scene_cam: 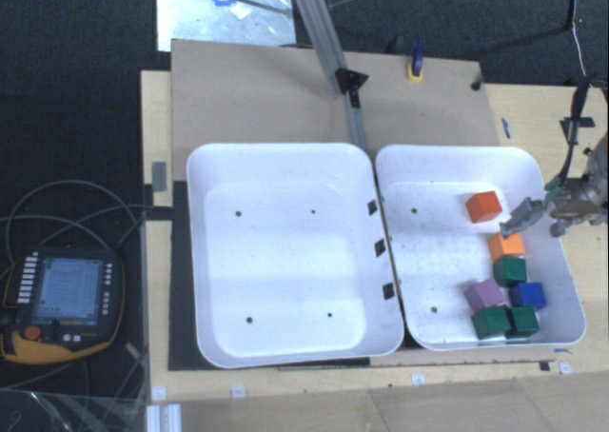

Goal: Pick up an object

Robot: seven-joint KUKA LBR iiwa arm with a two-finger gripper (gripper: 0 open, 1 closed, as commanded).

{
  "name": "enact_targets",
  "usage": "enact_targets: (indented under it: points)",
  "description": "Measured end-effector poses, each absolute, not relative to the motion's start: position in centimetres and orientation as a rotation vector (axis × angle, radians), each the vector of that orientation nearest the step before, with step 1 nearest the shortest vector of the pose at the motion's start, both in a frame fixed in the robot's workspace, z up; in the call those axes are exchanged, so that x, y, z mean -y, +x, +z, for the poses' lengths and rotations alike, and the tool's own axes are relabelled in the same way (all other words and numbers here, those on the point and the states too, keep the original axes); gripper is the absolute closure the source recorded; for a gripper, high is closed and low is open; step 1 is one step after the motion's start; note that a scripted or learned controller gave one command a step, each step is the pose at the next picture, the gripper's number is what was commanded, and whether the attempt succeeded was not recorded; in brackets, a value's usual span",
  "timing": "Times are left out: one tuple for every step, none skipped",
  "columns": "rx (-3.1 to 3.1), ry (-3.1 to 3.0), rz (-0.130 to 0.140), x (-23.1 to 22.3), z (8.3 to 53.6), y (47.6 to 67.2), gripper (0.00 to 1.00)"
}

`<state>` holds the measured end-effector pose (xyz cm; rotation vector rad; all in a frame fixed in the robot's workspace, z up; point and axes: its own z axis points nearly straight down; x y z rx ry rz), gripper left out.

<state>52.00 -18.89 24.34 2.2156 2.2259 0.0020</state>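
Green blocks (504, 322) at near corner of right bin (419, 164), packed with blue (528, 294), purple (485, 293), orange (506, 245) ones. Red-orange block (483, 206) apart, easier to reach. Gripper (529, 214) beside it at rim; grip state: cannot tell, nothing seen held.

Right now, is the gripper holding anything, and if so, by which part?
Nothing is held. The gripper hangs over the right bin, beside the orange block, with no object between its fingers.
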Motion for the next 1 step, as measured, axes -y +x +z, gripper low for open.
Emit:
enact_targets:
  points:
    - [-2.225,2.216,0.003,18.9,24.36,52.01,0.0]
